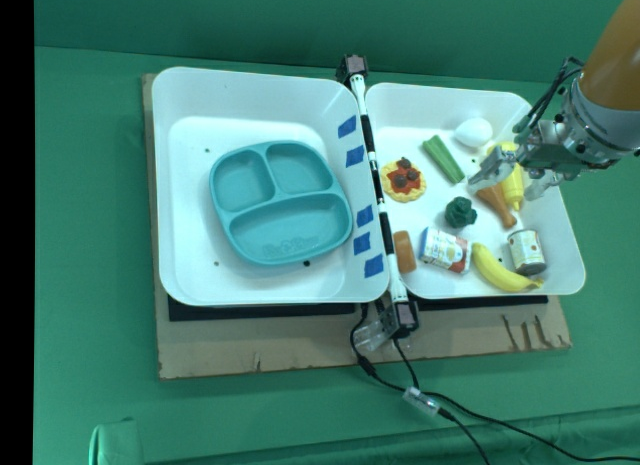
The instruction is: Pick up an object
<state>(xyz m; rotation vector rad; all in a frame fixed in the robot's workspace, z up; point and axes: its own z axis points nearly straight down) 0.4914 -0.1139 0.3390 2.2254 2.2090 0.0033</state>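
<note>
We see two white bins side by side on a cardboard sheet over green cloth. The left bin carries a teal divided plate with three compartments, lying flat near its middle. A divider strip with blue tape squares runs between the bins.

The right bin has all the small stuff:
- white egg near the far side
- green celery-like stick just left of the egg, lying at a slant
- small pizza toy with red toppings near the divider
- dark green broccoli mid-bin
- orange sausage-like piece by the divider, near edge
- small white carton with a colourful label lying on its side, just right of the sausage piece
- banana along the near edge
- tin can tilted, just beside the banana's right end
- brown drumstick-like piece and a yellow item, close together under the arm's end

The gripper comes in from the right, orange band above it, and sits low over the yellow item and drumstick at the bin's right side. We cannot tell whether the claw is released or clenched; it overlaps the yellow item, but a grasp is not readable. Cables trail off the front of the bench.
</note>
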